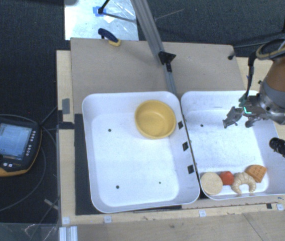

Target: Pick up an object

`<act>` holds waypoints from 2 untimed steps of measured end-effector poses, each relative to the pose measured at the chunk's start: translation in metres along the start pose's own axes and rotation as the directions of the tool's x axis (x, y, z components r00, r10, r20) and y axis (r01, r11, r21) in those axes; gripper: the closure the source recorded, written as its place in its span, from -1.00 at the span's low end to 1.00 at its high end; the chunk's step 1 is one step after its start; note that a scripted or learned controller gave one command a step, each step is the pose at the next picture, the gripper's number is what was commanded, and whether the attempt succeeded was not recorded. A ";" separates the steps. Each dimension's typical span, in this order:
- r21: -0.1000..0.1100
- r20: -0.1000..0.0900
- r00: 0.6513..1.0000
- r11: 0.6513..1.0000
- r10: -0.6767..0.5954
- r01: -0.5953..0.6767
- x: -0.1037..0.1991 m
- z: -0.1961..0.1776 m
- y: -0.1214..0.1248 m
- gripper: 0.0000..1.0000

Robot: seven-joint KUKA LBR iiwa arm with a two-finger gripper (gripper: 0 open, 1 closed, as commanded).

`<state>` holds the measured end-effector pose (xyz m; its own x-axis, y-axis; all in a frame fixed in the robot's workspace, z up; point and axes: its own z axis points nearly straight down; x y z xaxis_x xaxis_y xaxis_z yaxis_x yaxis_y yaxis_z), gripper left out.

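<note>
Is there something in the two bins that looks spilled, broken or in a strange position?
Nothing looks spilled or broken. The yellow bowl stands upright in the left bin. The four food items lie crowded along the near edge of the right bin, apart from the end effector.

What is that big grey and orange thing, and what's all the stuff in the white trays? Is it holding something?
That is a robot arm, seen by a camera looking down from above. At its end is a gripper, like a two-finger hand, hanging over the right bin. Nothing shows between its fingers. In that bin's near corner lie toy foods: a round cracker, a tomato, a croissant and a waffle. The left bin holds a yellow bowl. The arm is meant to pick one thing up.
</note>
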<state>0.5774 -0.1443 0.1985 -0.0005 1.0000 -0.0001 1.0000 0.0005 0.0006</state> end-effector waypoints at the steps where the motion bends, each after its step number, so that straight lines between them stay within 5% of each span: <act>1: 0.000 0.000 1.000 1.000 0.000 0.000 0.000 0.000 0.000 -1.00; 2: 0.004 0.000 1.000 1.000 0.001 -0.001 -0.008 0.055 0.005 -1.00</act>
<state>0.5820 -0.1523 0.1431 0.0001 1.0000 0.0004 1.0000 -0.0001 -0.0035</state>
